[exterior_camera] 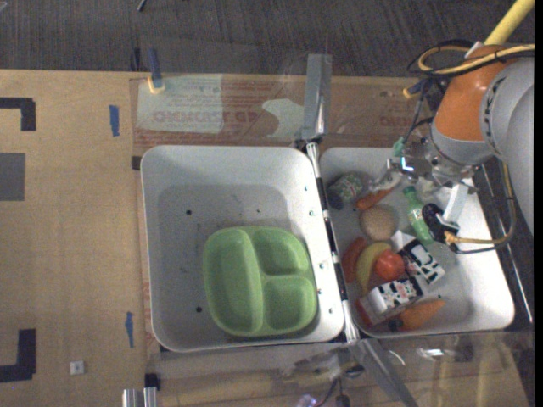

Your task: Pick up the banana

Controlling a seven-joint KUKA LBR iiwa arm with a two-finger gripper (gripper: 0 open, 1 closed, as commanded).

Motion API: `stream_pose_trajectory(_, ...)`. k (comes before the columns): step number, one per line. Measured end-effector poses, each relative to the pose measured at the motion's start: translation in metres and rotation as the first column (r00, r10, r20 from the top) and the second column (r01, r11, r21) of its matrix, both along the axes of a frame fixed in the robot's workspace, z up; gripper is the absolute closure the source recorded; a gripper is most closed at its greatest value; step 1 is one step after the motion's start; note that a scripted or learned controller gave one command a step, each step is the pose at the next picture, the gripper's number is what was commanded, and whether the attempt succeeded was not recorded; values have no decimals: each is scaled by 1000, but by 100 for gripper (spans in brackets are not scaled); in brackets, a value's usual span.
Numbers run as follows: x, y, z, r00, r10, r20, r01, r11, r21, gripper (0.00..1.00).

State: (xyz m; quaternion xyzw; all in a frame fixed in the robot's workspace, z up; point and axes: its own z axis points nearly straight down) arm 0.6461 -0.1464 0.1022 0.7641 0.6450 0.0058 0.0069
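The banana (367,264) is a short yellow-green curve in the lower middle of the right bin (484,299). It lies between a red pepper slice (351,258) on its left and an orange-red tomato (389,265) that overlaps its right side. My gripper (407,170) hangs over the bin's upper part, well above and to the right of the banana, near a green bottle-like item (417,219). I see nothing held in it.
The right bin also holds a dark green round item (345,186), a small carrot (374,199), a potato (378,221), a cow-patterned carton (397,293) and a larger carrot (422,313). A green divided plate (259,280) sits in the left bin (178,193).
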Motion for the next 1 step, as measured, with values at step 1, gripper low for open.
stream_pose_trajectory(1, -11, 48, 2, 924, -382, -17, 382, 924, 3, 0)
